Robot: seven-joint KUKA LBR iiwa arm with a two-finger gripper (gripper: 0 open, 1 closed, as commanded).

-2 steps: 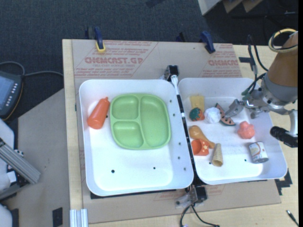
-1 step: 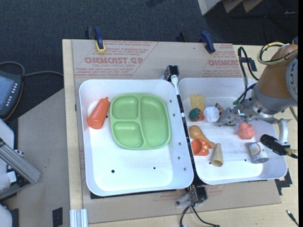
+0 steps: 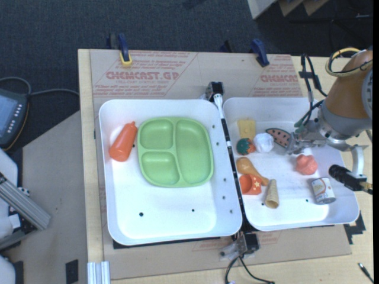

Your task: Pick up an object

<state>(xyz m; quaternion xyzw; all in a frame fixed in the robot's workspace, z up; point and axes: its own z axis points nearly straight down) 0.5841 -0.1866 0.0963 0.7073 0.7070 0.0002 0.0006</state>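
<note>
Arm comes in from the right, over the right bin. Gripper sits low near the bin's back half, but it's too small and dark to read, so can't tell how wide it's set or whether it has anything.

Nearest candidates: pink lump just below and a bit right of the gripper; slice-shaped piece w/ dark seeds just to its left, maybe touching the tip, can't say for sure. White ball and yellow block further left; green ball beyond. Small can lies on its side further down-right, cone down-left.

Judgement: items are loose and spread so any one can be grabbed; the gripper's placement suggests the slice or pink lump as target.

Well off to the left, in the other bin: green divided tray and orange bottle.
</note>
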